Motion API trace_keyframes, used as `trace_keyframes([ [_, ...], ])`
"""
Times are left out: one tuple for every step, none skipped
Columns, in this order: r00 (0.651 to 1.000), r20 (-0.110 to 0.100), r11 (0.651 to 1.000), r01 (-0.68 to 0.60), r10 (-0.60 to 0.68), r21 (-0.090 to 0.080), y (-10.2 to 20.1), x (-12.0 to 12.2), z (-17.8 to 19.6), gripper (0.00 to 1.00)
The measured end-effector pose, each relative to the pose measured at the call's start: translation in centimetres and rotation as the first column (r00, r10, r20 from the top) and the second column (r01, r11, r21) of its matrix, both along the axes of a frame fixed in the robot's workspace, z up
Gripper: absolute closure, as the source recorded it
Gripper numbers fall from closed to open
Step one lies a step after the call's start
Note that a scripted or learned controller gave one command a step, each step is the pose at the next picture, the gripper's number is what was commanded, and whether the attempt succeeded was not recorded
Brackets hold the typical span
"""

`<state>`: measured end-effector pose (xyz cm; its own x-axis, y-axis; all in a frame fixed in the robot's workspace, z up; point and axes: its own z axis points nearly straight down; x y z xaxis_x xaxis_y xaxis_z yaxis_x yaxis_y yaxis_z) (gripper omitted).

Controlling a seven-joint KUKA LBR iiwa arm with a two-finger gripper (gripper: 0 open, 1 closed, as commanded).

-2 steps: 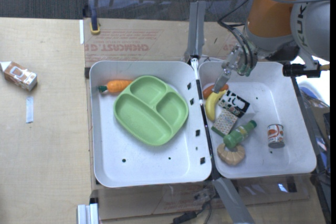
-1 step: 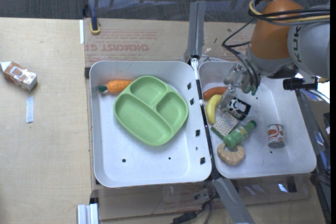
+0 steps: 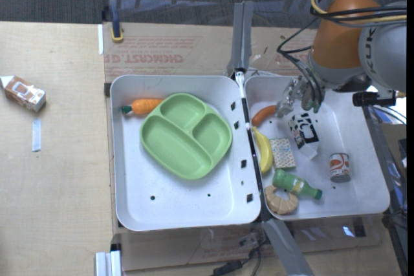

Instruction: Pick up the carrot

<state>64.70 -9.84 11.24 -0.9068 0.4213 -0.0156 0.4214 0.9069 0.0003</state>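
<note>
Carrot (image 3: 143, 106) in left bin (image 3: 123, 158), partly behind green plate (image 3: 186, 135); hand (image 3: 294, 102) grip unclear.

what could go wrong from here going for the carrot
The pincer hangs over the right bin, near the hot dog, so it might grab that instead. The carrot lies in the left bin, squeezed between the back wall and the green plate, leaving little room.

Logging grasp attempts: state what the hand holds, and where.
Nothing visibly held. The hand is in the right bin; the carrot lies in the left bin.
</note>
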Motion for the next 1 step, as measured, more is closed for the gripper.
trace_keyframes([
  [1.000,0.000,1.000,0.000,0.000,0.000,0.00,0.00,0.00,0.00],
])
